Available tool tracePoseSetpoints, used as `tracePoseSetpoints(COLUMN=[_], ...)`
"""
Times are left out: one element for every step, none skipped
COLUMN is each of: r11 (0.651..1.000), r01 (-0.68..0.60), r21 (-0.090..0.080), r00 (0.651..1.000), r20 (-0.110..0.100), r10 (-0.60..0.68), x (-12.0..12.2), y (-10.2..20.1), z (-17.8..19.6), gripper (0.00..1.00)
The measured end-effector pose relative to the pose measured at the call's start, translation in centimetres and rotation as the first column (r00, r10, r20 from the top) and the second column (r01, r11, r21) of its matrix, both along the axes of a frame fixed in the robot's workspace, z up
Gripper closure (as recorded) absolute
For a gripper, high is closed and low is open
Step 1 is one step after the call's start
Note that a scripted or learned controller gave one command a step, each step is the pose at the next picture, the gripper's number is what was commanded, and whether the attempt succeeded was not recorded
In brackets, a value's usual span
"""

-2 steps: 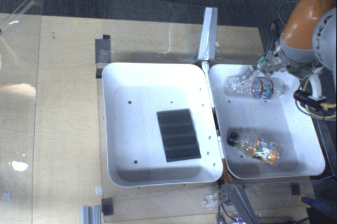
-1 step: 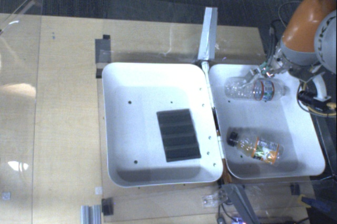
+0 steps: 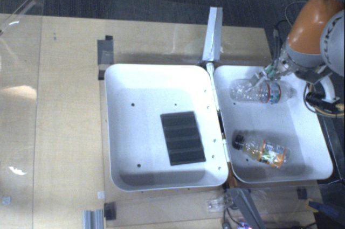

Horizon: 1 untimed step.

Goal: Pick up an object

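Nothing is lifted yet, we judge: our pincer point(image 3: 271, 73) hovers at the right bin's point(image 3: 312, 131) 12 o'clock rim over the clear bottle point(image 3: 256, 91), whether apart or together we cannot tell, while the labelled bottle point(image 3: 261, 150) lies toward 6 o'clock.

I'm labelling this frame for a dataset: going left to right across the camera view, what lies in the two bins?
Left bin → black ridged pad → right bin → then the two bottles, which overlap left to right: clear plastic bottle farther back with the claw at it, orange-labelled bottle nearer.
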State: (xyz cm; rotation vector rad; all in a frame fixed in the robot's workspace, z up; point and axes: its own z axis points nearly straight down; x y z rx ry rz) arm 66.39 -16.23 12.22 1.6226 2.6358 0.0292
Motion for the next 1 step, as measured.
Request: tracePoseSetpoints(r11=[0.997], r01=[-0.072], r21=[0.005], r00=[0.997], r20=[0.014], r10=[0.072], x=[-0.90], y=[-0.41], z=[-0.32], gripper=[0.00])
